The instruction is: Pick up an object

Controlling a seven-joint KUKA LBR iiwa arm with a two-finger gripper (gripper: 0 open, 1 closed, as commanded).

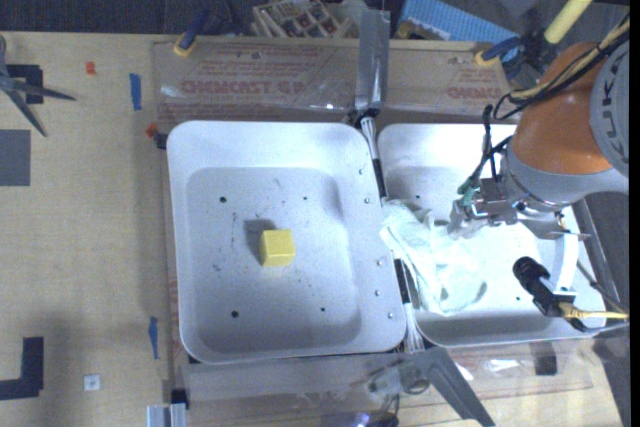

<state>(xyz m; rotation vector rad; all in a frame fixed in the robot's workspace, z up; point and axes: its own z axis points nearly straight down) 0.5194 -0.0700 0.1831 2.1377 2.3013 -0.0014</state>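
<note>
Pincer [462, 215] over right bin [440, 150], yellow block [278, 247] well apart leftward.

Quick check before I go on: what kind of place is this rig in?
Likely a robotics lab or workshop: two shallow white plastic bins sit on a light wooden bench, a small yellow cube lies in the left one, and cables and boxes clutter the floor behind.

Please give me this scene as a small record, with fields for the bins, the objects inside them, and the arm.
left bin: shallow white bin, holds a small yellow cube near its middle
right bin: shallow white bin, holds crumpled clear plastic wrap at its left side
arm: grey arm with orange band, over the right bin
gripper: gripper low, beside the wrap
cube contact: none, lies apart
</note>
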